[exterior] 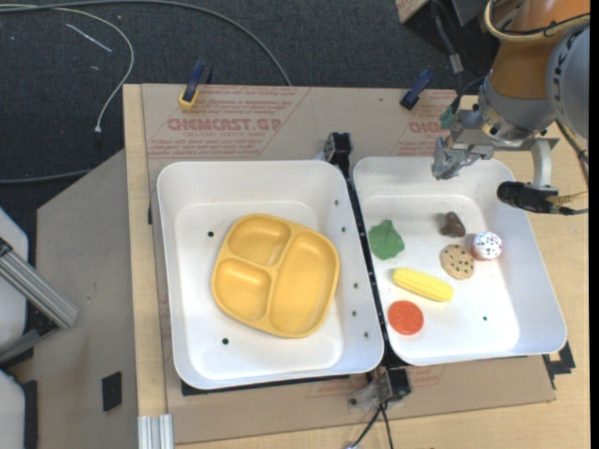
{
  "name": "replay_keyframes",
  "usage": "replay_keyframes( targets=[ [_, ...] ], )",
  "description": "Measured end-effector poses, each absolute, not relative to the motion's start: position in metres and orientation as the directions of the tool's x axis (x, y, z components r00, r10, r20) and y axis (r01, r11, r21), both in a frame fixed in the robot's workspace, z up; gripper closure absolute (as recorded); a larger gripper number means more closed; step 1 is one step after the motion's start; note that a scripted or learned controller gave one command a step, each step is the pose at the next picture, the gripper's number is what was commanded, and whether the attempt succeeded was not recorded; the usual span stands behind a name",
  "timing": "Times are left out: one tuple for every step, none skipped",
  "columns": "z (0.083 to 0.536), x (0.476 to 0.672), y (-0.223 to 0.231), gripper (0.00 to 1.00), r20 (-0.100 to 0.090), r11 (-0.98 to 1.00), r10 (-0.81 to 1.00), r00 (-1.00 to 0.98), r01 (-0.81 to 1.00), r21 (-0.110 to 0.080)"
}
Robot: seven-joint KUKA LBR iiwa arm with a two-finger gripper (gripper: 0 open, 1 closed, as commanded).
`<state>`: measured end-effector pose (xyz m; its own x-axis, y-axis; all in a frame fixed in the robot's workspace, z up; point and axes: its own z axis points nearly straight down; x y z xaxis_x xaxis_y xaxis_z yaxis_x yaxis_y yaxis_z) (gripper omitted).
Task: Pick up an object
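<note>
Gripper [452, 162]: over the far rim of the right bin [533, 251], nothing between the fingers; spread or pressed together, cannot tell.
Right bin contents: green piece [386, 239], brown lump [454, 224], cookie [458, 262], white dotted ball [487, 245] just beside the cookie, yellow corn [422, 284], red disc [405, 317].
Left bin [187, 279]: yellow divided plate [276, 275].
Worktop [243, 120]: cardboard sheet under both bins.
</note>
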<state>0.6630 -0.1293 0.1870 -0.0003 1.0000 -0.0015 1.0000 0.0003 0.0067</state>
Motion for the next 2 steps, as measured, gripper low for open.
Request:
replay_keyframes(
  targets=[
    [0.232,0.663,-0.127,1.00,-0.001,0.001,1.000,-0.001,1.000,0.006],
    [0.251,0.664,-0.127,1.00,-0.001,0.001,1.000,-0.001,1.000,0.004]
  ],
)
